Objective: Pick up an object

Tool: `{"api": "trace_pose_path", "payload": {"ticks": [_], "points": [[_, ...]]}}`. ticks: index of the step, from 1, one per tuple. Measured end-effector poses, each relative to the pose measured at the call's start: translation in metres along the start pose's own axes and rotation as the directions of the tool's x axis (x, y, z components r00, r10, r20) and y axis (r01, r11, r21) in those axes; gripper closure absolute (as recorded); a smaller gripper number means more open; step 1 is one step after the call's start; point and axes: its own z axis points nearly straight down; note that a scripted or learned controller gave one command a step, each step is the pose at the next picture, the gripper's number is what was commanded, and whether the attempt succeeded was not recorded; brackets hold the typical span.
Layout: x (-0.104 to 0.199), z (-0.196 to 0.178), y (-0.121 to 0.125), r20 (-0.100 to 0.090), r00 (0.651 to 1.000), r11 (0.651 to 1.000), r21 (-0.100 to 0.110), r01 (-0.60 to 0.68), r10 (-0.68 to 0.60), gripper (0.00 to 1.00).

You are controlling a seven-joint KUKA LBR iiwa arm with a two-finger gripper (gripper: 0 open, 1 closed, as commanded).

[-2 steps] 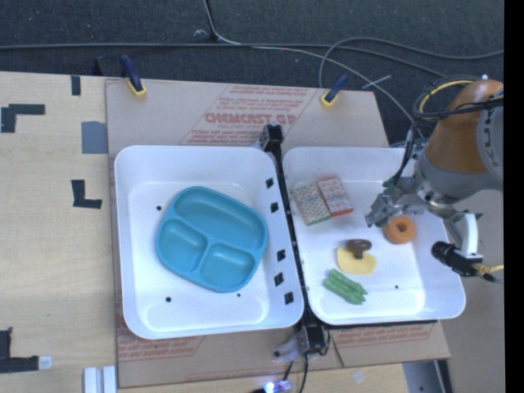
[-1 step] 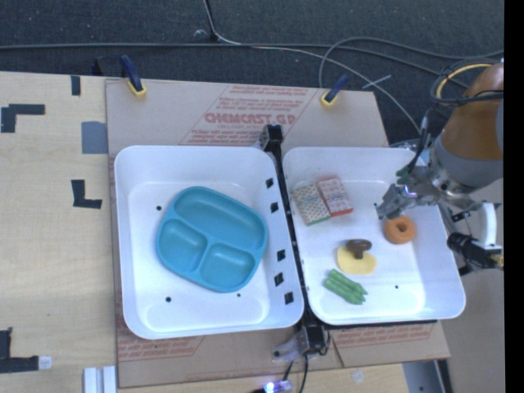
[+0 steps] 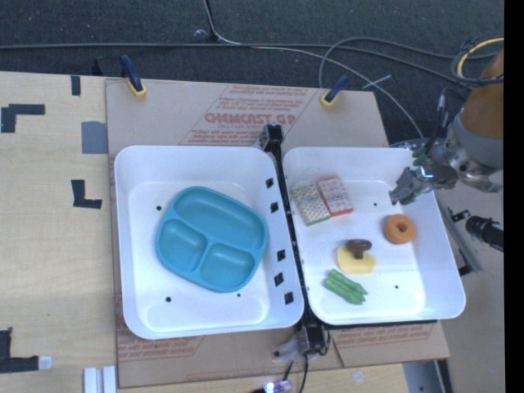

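Observation:
The right bin [image 3: 434, 289] holds an orange doughnut [image 3: 399, 229], a yellow piece with a brown top [image 3: 356, 256], a green bean pod [image 3: 345, 286] and two small patterned packets [image 3: 322, 201]. My gripper [image 3: 407, 187] hangs over the bin's upper right part, just above and slightly right of the doughnut, with nothing visibly between its fingers. The arm comes in from the right edge.
The left bin [image 3: 135, 170] holds a blue divided plate [image 3: 212, 237]. Black clips run along the divider between the bins [image 3: 279, 211]. Cables trail across the dark floor at the back. Brown cardboard lies under both bins.

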Motion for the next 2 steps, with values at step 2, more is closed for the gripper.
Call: {"api": "trace_pose_path", "payload": {"ticks": [2], "points": [[0.118,-0.002,-0.007,-0.004,1.0,1.0,0.006,0.005,-0.005,1.0]]}}
